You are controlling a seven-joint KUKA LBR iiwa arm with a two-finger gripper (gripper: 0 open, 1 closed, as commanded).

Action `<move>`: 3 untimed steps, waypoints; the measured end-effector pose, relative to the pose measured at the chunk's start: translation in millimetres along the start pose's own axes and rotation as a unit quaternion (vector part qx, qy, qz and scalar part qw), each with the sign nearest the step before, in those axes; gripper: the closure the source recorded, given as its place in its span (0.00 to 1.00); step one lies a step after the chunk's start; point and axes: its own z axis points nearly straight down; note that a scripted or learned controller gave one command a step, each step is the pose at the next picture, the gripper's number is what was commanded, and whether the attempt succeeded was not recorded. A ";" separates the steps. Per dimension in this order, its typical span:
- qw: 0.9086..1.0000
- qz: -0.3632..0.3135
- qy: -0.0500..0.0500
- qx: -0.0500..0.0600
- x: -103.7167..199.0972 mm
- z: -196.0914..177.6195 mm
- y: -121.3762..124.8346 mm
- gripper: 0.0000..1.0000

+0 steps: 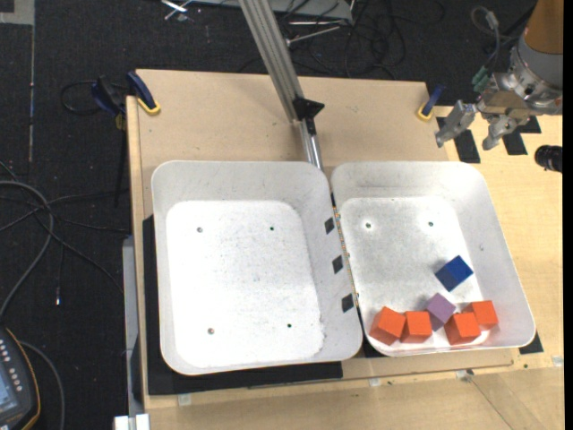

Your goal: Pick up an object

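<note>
In the right bin [394, 231], several blocks lie along the near edge: an orange block [388, 324], a second orange block [417, 326], a purple block [440, 308], a third orange block [463, 327] and another at the far right [484, 313]. A blue block [455, 272] sits slightly farther back. My gripper [473, 131] hangs above the bench beyond the right bin's far right corner, open, with nothing between its fingers.
The left bin [237, 262] lies beside the right one. A slanted metal pole [273, 47] crosses the bench's far side and ends near the bins' join. Yellow-blue clamps [143, 95] [430, 104] grip the bench's far edge. Cables cover the floor at left.
</note>
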 end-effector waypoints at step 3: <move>1.000 0.004 0.000 0.000 -19.1 195.5 -109.5 0.00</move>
